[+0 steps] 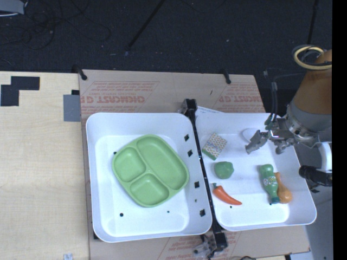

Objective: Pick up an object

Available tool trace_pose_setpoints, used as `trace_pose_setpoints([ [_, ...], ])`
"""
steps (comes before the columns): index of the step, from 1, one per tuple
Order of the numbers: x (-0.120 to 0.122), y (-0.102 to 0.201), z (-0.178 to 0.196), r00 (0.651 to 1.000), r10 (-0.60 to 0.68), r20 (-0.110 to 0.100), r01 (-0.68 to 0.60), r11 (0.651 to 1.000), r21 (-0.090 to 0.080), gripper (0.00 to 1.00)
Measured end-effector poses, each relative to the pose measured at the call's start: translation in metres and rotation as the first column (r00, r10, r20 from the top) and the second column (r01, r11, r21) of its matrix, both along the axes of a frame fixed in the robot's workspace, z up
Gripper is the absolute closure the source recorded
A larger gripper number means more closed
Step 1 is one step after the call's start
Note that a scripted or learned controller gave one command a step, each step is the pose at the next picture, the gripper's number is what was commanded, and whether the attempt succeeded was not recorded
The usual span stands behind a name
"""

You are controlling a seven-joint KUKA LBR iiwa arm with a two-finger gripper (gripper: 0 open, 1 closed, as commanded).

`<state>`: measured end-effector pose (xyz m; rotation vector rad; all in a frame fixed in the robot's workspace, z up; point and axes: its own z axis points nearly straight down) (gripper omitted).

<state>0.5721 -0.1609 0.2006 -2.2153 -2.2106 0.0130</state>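
Two shallow white bins are seen side by side on the bench. The left bin (103, 145) is occupied by a green divided plate (150, 170), set slightly askew near its middle. Over in the right bin (303, 213), several small objects are spread out: a patterned block (214, 145) is tilted toward the upper left of that bin, a green round piece (224, 169) is found just below it, and an orange-red chilli (226, 195) is laid lower left, near the divider. Toward the right of the bin, a green bottle-shaped toy (268, 181) is seen lying beside an orange piece (283, 191), the two touching or nearly so.

The arm is brought in from the right of the frame, and the gripper (268, 142) is held above the upper right part of the right bin. Its fingers are spread apart, with nothing caught between them. The bottle-shaped toy is located just below the gripper, apart from it.
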Motion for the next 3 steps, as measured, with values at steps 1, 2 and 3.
trace_pose_setpoints([
  [1, 0.003, 0.000, 0.007, 1.000, 0.002, 0.013, -0.002, 1.000, -0.003, 0.00],
  [2, 0.002, -0.004, -0.037, 1.000, 0.002, 0.007, -0.002, 1.000, -0.001, 0.00],
  [3, -0.006, -0.010, -0.095, 1.000, 0.002, 0.006, -0.002, 1.000, 0.000, 0.00],
])
